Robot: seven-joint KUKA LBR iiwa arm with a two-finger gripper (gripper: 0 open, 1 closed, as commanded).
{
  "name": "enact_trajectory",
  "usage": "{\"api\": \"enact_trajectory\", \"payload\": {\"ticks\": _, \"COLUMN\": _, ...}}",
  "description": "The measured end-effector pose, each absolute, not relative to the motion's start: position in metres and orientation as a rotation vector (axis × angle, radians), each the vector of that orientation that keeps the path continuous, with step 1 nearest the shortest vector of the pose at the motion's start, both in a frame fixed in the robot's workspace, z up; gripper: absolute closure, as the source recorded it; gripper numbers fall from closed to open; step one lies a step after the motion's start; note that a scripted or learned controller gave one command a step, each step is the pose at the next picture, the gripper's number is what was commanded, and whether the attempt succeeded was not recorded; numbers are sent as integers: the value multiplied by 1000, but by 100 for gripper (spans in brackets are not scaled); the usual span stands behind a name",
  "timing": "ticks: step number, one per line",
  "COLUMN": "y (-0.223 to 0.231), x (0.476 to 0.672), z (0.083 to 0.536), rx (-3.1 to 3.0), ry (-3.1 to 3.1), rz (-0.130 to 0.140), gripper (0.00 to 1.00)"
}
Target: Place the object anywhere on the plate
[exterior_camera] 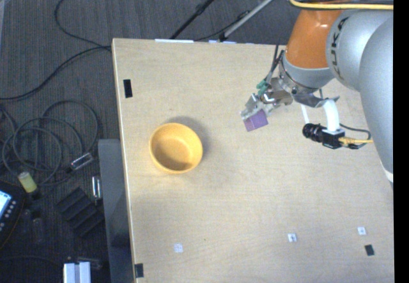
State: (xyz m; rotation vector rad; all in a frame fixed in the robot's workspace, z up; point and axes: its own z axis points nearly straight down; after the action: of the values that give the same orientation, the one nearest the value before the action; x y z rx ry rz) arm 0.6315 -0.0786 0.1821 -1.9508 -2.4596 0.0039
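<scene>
Gripper (255, 108) sits over the surface's upper right area, fingers closed around a small purple block (257, 121) that hangs at their tips, lifted off the wood. Yellow bowl-shaped plate (176, 147) sits toward the left edge, mid-height, upright, nothing inside it. Block and plate are well apart.

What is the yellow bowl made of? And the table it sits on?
The yellow bowl looks like plastic: smooth, one even colour, with a soft shine inside. The table looks like pale wood or plywood: flat, matte, light tan. Neither is certain from this far.
</scene>
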Motion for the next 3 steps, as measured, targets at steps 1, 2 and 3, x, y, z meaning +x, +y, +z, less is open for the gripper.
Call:
{"api": "enact_trajectory", "payload": {"ticks": 1, "y": -2, "x": 612, "z": 265, "rx": -1892, "ry": -2505, "rz": 2, "gripper": 100}}
{"api": "enact_trajectory", "payload": {"ticks": 2, "y": 55, "x": 592, "z": 252, "rx": -1876, "ry": -2516, "rz": 6, "gripper": 100}}
{"api": "enact_trajectory", "payload": {"ticks": 3, "y": 94, "x": 591, "z": 182, "rx": -1614, "ry": -2690, "rz": 5, "gripper": 100}}
